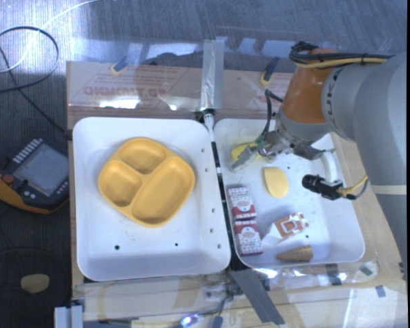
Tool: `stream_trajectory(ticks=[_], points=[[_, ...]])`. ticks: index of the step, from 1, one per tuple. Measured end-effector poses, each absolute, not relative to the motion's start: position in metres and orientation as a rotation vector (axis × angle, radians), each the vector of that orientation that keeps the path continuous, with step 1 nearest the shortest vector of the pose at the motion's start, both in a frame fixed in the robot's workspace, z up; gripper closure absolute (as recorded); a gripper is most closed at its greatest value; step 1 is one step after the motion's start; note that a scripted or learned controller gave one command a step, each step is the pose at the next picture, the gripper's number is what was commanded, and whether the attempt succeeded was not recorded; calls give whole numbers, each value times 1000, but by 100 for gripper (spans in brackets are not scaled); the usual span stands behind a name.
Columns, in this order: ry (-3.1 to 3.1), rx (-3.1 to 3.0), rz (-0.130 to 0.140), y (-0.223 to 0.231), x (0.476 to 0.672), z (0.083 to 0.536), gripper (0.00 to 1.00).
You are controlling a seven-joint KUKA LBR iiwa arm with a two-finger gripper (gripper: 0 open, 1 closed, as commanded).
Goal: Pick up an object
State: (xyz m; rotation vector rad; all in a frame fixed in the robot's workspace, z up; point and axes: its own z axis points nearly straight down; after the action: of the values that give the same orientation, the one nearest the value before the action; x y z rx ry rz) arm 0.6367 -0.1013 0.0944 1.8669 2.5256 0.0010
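Hovering over a yellow banana [240, 149] lying roughly left-right, the end effector [249, 154] has an unreadable opening.

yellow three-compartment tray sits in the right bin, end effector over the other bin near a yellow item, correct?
Not quite. The camera view shows the yellow three-compartment plastic tray in the left white bin, not the right. The end effector is over the right white bin, near a yellow item.

In the right bin [355, 248] lie a yellow banana-like piece [240, 150], a pale yellow wedge [276, 182], a red-and-white carton [244, 219], an orange packet [289, 226] and a brown bun [294, 254].
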Motion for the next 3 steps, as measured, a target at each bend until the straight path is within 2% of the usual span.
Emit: stream_trajectory(ticks=[1, 2, 3], points=[[2526, 1869, 2, -101, 637, 103, 100], [2527, 1869, 2, -101, 637, 103, 0], [2447, 1958, 2, -107, 670, 89, 0]])
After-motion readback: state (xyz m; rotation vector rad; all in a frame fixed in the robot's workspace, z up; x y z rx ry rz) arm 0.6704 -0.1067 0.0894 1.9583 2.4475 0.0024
